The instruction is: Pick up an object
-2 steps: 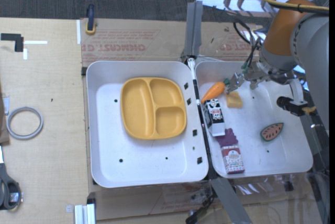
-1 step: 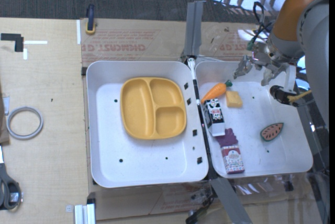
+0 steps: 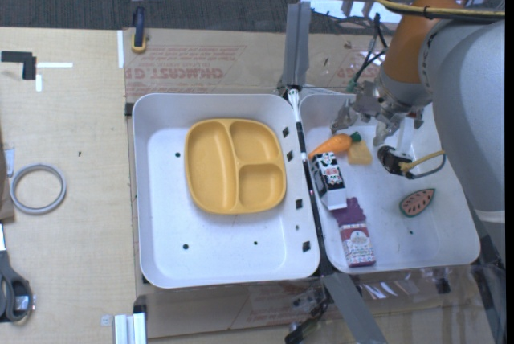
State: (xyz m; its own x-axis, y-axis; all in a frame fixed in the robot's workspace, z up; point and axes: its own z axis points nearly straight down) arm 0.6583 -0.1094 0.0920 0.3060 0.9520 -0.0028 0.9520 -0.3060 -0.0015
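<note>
Just left of the end effector (image 3: 377, 119) (grip state unclear), carrot (image 3: 332, 145); apart

1. Orange carrot (image 3: 332, 145), lying tilted, upper left of right bin.
2. Yellow block (image 3: 360, 154) just right of it.
3. Black-white carton (image 3: 328, 173) below.
4. Purple piece (image 3: 349, 212), red packet (image 3: 357, 244), watermelon slice (image 3: 417, 202).

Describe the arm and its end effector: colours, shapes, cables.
The arm is bulky, rounded and pale grey, with an orange band above the wrist. Thin black and yellow cables run along it. The end effector is a small cluster of grey metal with slender fingers.
</note>
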